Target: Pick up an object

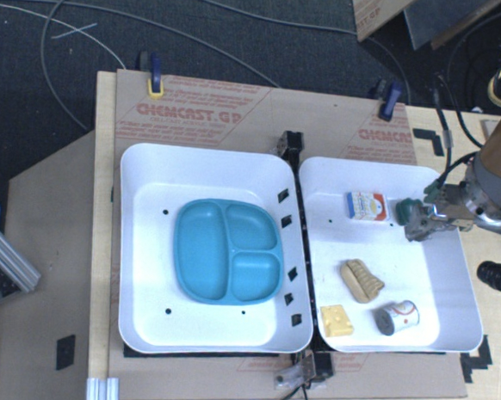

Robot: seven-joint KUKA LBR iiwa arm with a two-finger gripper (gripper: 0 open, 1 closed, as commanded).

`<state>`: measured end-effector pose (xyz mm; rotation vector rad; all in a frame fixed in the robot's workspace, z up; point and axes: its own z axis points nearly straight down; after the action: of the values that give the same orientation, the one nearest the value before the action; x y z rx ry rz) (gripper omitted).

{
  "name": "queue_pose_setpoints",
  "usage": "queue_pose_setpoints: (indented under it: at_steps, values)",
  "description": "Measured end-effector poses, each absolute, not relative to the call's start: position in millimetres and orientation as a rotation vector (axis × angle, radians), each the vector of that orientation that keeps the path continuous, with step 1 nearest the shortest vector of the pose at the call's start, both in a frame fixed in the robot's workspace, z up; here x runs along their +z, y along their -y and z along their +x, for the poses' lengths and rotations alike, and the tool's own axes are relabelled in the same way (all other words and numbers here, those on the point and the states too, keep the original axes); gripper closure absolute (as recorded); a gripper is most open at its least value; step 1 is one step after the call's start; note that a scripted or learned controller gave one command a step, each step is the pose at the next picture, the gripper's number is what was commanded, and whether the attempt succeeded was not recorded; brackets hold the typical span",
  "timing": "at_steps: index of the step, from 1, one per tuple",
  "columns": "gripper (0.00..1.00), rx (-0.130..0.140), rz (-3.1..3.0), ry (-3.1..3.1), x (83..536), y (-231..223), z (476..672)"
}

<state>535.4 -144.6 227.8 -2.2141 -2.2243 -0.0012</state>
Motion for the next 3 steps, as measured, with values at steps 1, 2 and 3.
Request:
queue_pose_setpoints:
  at_steps: [1,2,3]
  values:
    - [1.0,-0.003,-2.21,2.228,231,82,539.3]
    - [1.0,-0.001,-2.212,2.225,224,29,543.8]
    - [1.0,-0.004,-2.213,2.228,233,-23,543.9]
